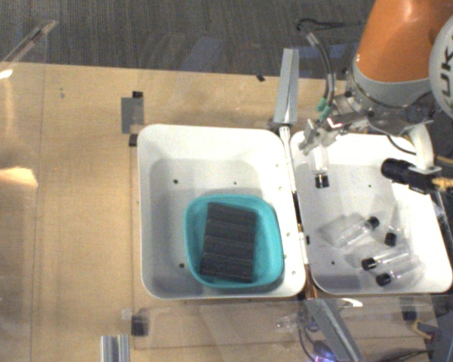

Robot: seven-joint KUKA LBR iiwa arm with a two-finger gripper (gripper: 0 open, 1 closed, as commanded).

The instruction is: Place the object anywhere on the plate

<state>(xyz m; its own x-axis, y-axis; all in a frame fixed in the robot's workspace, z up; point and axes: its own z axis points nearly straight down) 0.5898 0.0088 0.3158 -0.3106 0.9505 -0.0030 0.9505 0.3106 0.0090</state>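
Camera view, looking down on both bins: the vial (321,166), clear with a black cap at its lower end, hangs upright over the far left corner of the right bin (355,183), just beside the wall that divides the two bins. Its upper end sits between the fingers of the gripper (319,143), which are closed on it. The arm (408,29), orange above a grey wrist, enters from the upper right. The plate (270,236), teal with rounded corners and a raised rim, lies in the near half of the left bin (166,164), well apart from the held vial and across the dividing wall from it. A dark ridged block (228,241) lies on the plate and covers most of its middle. Four loose vials (346,231), clear with black caps, lie on their sides in the near part of the right bin, clustered toward its near right corner. Both bins rest side by side, touching, on the pale wooden bench (60,202).
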